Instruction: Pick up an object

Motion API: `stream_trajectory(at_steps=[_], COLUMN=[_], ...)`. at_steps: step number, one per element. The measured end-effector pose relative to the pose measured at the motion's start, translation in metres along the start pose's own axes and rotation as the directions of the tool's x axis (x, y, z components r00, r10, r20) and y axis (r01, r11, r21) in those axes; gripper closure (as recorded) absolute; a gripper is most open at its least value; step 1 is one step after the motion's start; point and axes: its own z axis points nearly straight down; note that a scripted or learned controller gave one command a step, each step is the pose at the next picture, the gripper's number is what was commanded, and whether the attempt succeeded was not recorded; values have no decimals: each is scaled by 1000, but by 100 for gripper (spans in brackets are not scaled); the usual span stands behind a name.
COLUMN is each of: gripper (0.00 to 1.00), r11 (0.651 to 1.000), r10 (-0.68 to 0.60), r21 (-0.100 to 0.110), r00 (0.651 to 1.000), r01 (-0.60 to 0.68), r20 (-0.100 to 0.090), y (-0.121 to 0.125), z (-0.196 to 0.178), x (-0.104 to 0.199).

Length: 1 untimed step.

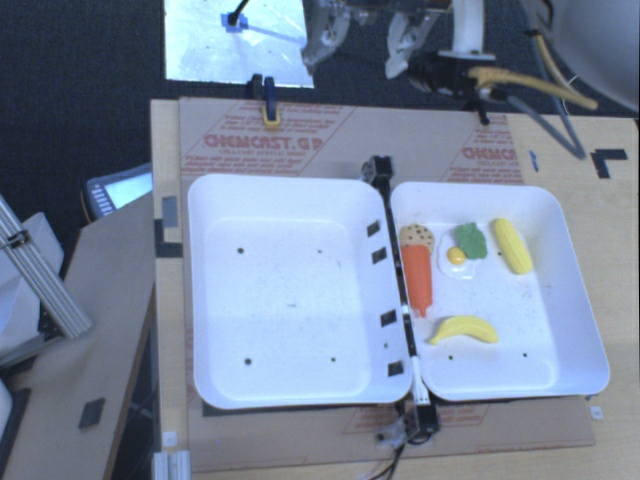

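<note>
The right bin [570, 308] holds several toy foods. An orange carrot [418, 276] lies along its left wall, with a brown cookie [416, 236] at the carrot's top end. A fried egg [457, 259] and a green leafy piece [470, 239] sit in the middle. A yellow corn cob [512, 245] lies to their right, and a banana [463, 330] lies nearer the front. My gripper [365, 43] hangs high above the bench's far edge, well away from the bins, its two fingers spread apart with nothing between them.
The left bin [285, 293] stands beside the right one, joined by black clips [380, 258] along the divider. A silver sheet [235, 26] lies beyond the bench. Yellow and grey cables [530, 88] run off to the right of the wrist.
</note>
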Motion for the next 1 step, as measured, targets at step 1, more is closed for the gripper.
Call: stream_trajectory(at_steps=[1], gripper=[0], r11=[1000], r10=[0], r21=[0], r00=[1000], r01=[0], r20=[0], y=[0], z=[0], x=[0])
